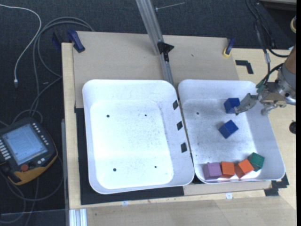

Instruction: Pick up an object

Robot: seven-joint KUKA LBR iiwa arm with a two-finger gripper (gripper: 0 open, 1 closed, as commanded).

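Two blue cubes lie in the right bin: one near the back right, the other in the middle. Along the front wall sit a purple cube, an orange cube, a second orange cube and a green cube. My gripper hangs over the right bin's right side, open, with nothing between its fingers. Its left finger points toward the back blue cube and ends just beside it.
The left bin stands beside the right one on the wooden bench. A metal pole slants up from between the bins at the back. Cables and a teach pendant lie on the floor at the left.
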